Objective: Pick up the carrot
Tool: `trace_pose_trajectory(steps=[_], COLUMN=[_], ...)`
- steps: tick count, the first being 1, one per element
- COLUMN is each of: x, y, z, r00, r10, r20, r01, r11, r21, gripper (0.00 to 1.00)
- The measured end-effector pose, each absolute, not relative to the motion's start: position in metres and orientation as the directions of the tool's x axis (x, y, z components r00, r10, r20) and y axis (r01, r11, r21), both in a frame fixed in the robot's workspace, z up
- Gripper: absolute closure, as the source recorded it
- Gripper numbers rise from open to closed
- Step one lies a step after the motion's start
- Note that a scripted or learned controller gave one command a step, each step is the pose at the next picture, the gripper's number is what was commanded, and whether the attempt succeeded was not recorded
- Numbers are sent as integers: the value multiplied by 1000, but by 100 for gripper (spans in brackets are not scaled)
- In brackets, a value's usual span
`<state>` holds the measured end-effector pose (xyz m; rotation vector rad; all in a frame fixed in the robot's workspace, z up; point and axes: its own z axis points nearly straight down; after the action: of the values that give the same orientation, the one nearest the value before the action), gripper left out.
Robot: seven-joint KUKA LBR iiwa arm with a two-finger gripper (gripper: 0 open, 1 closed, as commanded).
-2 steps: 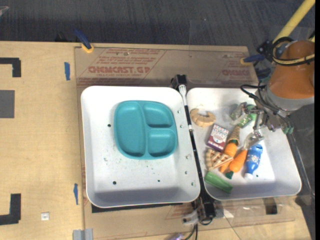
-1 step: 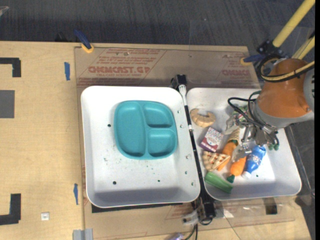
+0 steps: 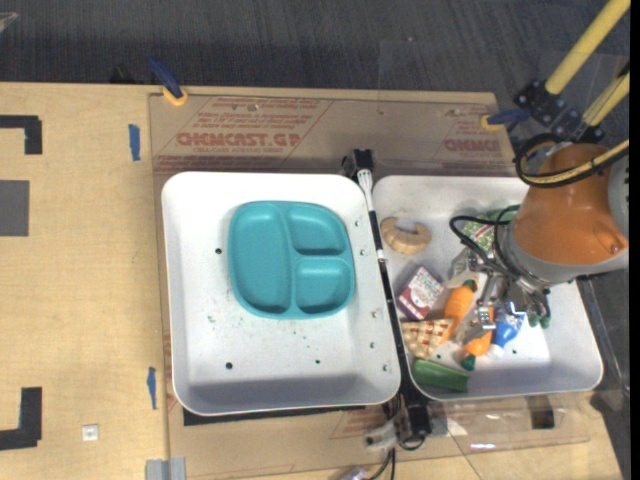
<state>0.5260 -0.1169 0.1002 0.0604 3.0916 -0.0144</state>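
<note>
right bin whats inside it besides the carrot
In the right bin: the carrot, a bagel, a waffle, a cucumber and a purple packet. The gripper covers whatever lies beneath it.

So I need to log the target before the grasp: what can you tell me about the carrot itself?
The carrot is a small orange piece, smooth like a plastic toy, lying tilted in the right bin among other items. A purple packet sits just to its left and a waffle-like piece below it. The gripper is low beside its right side; whether it touches the carrot is unclear.
</note>
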Motion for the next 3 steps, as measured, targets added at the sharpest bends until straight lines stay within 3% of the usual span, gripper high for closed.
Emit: trace_pose_trajectory(steps=[1, 2, 3], x=[496, 498, 498], y=[-117, -116, -116], z=[92, 103, 103], r00=[-990, -990, -990], r10=[139, 137, 137], r20=[-23, -30, -28], r01=[139, 137, 137], r11=[990, 991, 991], r21=[0, 0, 0], gripper=[0, 100, 0])
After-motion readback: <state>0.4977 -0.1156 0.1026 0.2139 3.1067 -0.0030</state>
